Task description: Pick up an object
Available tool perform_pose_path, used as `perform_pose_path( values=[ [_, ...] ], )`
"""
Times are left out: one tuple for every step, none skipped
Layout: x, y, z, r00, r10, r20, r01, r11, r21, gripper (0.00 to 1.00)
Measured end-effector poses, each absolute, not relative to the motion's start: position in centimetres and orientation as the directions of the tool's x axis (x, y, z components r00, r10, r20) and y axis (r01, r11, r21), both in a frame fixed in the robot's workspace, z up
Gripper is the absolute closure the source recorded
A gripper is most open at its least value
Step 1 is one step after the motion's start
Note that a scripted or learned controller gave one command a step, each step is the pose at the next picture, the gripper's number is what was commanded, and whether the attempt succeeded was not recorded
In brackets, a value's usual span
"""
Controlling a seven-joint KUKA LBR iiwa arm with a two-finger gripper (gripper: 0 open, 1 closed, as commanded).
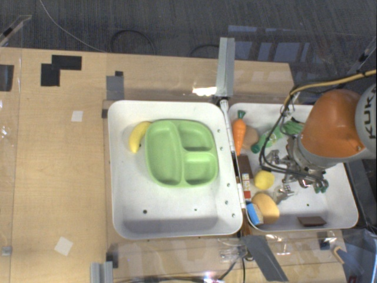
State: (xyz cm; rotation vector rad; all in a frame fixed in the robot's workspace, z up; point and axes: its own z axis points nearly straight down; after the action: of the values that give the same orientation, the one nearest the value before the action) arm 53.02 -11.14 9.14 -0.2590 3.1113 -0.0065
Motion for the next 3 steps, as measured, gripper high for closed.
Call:
perform_pose_path(
  values=[
    [50.6, -9.5, 9.2, -0.995, -0.096, -0.027, -0.096, 0.995, -0.008, 0.00],
    [51.0, -9.4, 10.5, -0.994, -0.105, -0.039, -0.105, 0.994, -0.010, 1.00],
    [57.4, -9.6, 22.2, -0.993, -0.120, -0.021, -0.120, 0.993, -0.005, 1.00]
  ],
)
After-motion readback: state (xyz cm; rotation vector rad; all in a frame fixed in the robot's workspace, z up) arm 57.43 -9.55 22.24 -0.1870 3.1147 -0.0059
